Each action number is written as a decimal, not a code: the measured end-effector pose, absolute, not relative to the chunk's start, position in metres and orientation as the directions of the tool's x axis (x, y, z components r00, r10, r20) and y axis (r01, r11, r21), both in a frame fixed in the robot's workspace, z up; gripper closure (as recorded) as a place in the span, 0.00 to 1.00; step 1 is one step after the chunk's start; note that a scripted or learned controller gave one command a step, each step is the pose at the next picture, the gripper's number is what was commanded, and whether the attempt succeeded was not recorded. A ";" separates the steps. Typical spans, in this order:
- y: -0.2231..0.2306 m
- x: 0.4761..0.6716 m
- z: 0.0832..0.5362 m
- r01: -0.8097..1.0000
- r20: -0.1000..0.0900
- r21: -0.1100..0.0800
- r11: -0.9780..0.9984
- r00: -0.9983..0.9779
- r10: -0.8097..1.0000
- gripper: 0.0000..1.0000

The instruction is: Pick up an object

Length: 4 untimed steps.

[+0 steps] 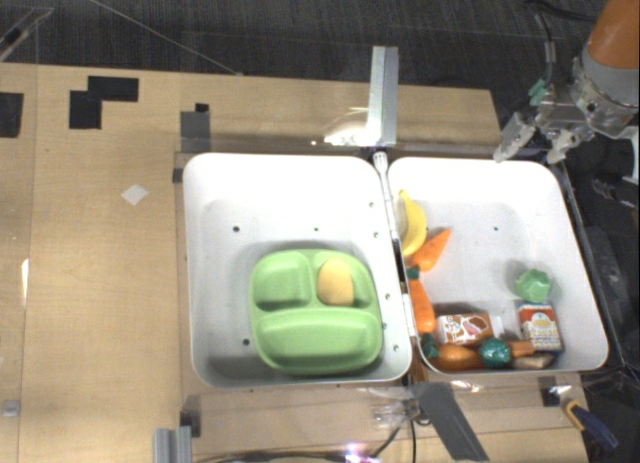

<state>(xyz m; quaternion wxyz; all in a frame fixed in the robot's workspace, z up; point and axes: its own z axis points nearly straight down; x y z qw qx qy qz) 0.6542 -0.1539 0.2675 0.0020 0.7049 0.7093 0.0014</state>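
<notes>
White plastic bins sit side by side on the wooden bench (90, 281). The left bin (215, 191) carries a green divided tray (300, 336) with a yellow lemon-like fruit (336, 282) in its upper right compartment. The right bin (500, 201) holds a banana (411, 221) and carrot (432, 248) against the dividing wall, a green cup-shaped piece (534, 283) near its right side, and small cartons (540, 326) along the near edge. The grey arm's end effector (535, 139) hangs over the right bin's far right corner, its fingers spread apart with nothing between them, well apart from the toys.
</notes>
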 end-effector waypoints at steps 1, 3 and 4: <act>-0.154 0.576 0.176 0.997 -0.001 0.002 0.076 -0.076 0.997 0.00; -0.206 0.489 0.188 1.000 -0.002 0.006 0.005 -0.005 1.000 0.00; -0.205 0.491 0.199 1.000 -0.004 0.012 0.008 -0.008 1.000 1.00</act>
